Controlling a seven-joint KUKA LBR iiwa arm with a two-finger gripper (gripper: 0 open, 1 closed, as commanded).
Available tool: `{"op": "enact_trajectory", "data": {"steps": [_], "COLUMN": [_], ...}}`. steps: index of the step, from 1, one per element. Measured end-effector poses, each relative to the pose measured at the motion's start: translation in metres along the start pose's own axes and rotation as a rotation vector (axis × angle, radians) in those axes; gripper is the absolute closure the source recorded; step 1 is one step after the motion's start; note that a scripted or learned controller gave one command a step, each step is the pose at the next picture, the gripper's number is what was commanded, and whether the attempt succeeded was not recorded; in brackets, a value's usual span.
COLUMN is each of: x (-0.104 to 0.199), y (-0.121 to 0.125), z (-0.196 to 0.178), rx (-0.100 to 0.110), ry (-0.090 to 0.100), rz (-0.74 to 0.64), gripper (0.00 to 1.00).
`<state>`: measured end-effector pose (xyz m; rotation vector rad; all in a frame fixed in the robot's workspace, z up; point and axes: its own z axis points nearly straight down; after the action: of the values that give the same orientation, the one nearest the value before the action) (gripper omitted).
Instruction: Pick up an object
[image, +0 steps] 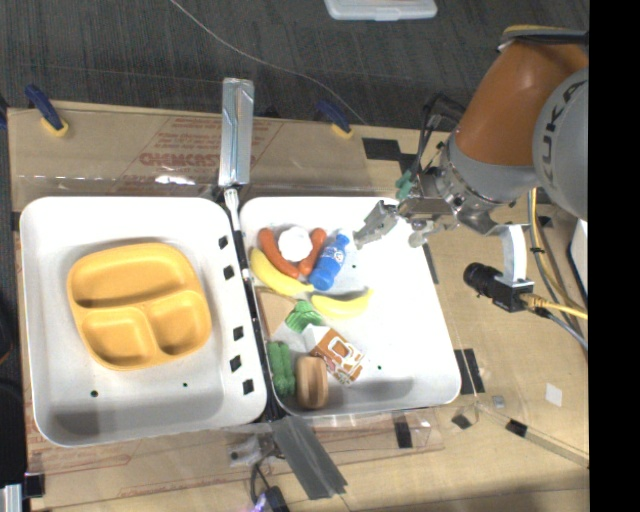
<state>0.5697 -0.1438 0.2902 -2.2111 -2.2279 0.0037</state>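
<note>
Overhead, the gripper (385, 222) hung just right of the blue bottle (330, 262), its fingers apart and holding nothing. The bottle lay in the right bin (420, 330), touching a banana (300, 285) and hot dogs (290, 250).

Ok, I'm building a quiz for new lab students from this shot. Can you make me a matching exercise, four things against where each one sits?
Things:
1. yellow tray
2. banana
3. blue bottle
4. gripper

Places:
A. in the right bin, lying against the banana's upper side
B. above the right bin's upper right part
C. in the left bin
D. in the right bin, curving below the sausages

Pairs: 1-C, 2-D, 3-A, 4-B
</note>
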Motion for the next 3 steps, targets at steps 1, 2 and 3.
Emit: {"op": "enact_trajectory", "data": {"steps": [1, 2, 3], "x": [-0.021, 0.047, 0.037], "y": [-0.008, 0.032, -0.022], "z": [0.154, 0.161, 0.192], "rx": [0.009, -0.001, -0.015], "ry": [0.002, 0.001, 0.002], "rz": [-0.029, 0.202, 0.180], "gripper": [0.00, 0.00, 0.00]}}
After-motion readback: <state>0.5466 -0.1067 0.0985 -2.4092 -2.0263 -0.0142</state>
